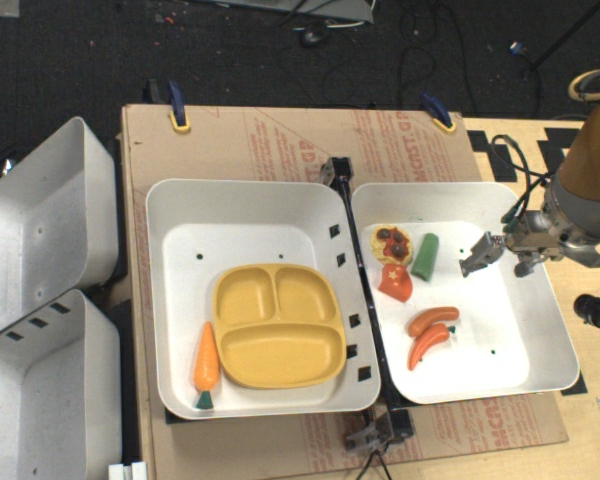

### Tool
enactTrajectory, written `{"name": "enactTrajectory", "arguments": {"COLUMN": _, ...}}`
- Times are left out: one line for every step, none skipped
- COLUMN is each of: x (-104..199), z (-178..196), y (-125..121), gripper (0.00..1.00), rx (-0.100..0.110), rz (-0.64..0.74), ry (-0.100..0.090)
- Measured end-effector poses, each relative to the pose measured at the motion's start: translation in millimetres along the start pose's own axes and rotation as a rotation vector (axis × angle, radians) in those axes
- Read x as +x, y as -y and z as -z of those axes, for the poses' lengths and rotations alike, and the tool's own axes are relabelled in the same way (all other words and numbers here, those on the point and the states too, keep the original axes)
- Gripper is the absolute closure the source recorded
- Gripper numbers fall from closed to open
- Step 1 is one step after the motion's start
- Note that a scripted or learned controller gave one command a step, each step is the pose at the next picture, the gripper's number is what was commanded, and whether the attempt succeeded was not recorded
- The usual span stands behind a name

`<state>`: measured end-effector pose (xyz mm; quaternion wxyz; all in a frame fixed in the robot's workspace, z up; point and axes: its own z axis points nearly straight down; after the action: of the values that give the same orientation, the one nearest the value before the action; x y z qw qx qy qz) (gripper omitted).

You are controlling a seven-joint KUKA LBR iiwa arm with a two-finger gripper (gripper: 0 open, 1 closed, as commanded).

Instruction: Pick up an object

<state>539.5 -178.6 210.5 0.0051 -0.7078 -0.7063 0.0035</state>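
Note:
The right bin holds several toy foods. A small pizza slice lies at the back left, with a green cucumber beside it and a red wedge just in front. Nearer the front are a red sausage and an orange-red pepper. My gripper hangs over the right part of this bin, to the right of the cucumber and apart from it. It is open, with nothing between its fingers.
The left bin holds a yellow divided plate and an orange carrot along the plate's left side. A black divider runs between the bins. Two grey tubs stand off the bench at the left.

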Motion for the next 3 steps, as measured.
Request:
{"name": "enactTrajectory", "arguments": {"x": 0, "z": 6, "y": -3, "gripper": 0.00, "rx": -0.011, "rz": 0.003, "ry": 0.002}}
{"name": "enactTrajectory", "arguments": {"x": 5, "z": -42, "y": -12, "gripper": 0.00, "rx": -0.009, "rz": 0.004, "ry": 0.002}}
{"name": "enactTrajectory", "arguments": {"x": 6, "z": -107, "y": -10, "gripper": 0.00, "rx": -0.006, "rz": 0.001, "ry": 0.001}}
